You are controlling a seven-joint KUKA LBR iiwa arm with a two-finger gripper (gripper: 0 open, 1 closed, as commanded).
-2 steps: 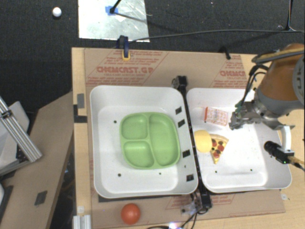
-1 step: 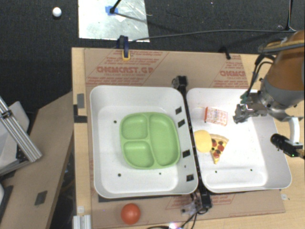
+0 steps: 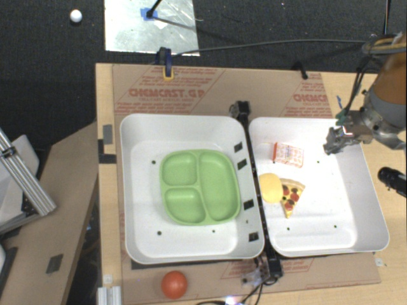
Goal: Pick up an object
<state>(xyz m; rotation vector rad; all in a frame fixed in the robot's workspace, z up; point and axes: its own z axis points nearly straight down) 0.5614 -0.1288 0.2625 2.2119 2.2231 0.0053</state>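
- Two white bins sit side by side in the middle of the frame: the left bin [image 3: 137, 170] and the right bin [image 3: 356, 208].
- One green divided plate [image 3: 200, 186] lies flat in the left bin, with three compartments, one long on its right side and two smaller on its left.
- Three small things lie in the right bin, all in its left half: one red-and-white packet [image 3: 289, 154], one yellow round piece [image 3: 270, 187], and one pizza slice [image 3: 292, 196].
- The packet lies highest in the frame; the yellow piece and the pizza slice lie below it, touching or very nearly so, the slice on the right.
- One orange ball [image 3: 174, 284] rests outside the bins, on the bench at the lower edge of the frame.
- My gripper [image 3: 333, 142] is at the right of the frame, over the upper right part of the right bin, nothing visibly held in it.
- How wide my jaws stand I cannot tell from this angle.
- The packet is the nearest thing to me, to my left and slightly lower in the frame, apart from me.
- The yellow piece and the pizza slice lie further off, lower and to the left.
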